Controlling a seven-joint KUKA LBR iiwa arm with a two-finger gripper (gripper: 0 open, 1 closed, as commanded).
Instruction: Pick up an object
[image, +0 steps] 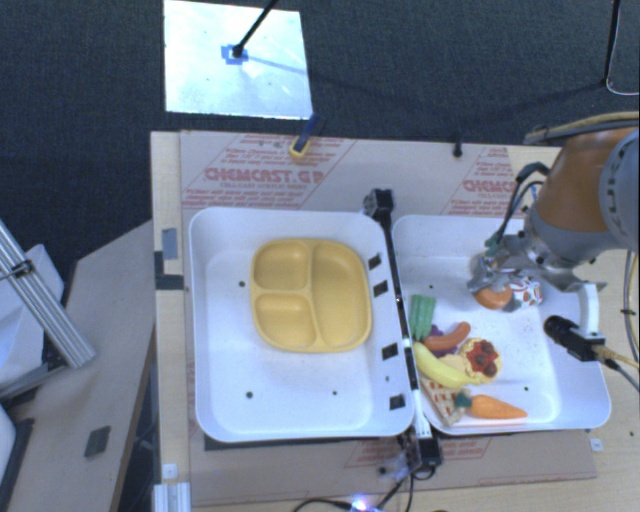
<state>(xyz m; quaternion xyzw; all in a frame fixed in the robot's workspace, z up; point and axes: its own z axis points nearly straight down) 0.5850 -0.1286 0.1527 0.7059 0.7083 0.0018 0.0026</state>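
Arm (585, 195) bends down from the right edge into the right bin (440, 245). You see its gripper (503, 285) closed on an orange toy (492, 297), middle right of the frame.

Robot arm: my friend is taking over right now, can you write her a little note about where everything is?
Gripper: low in the right bin, over an orange toy. I cannot tell if it has a grip.
Left bin: holds the yellow tray.
Right bin, near the divider: green piece, sausage, banana, waffle, carrot.
Done: arm is down at the orange toy.
Left: nothing is seen lifted yet, so grasp and raise one toy.
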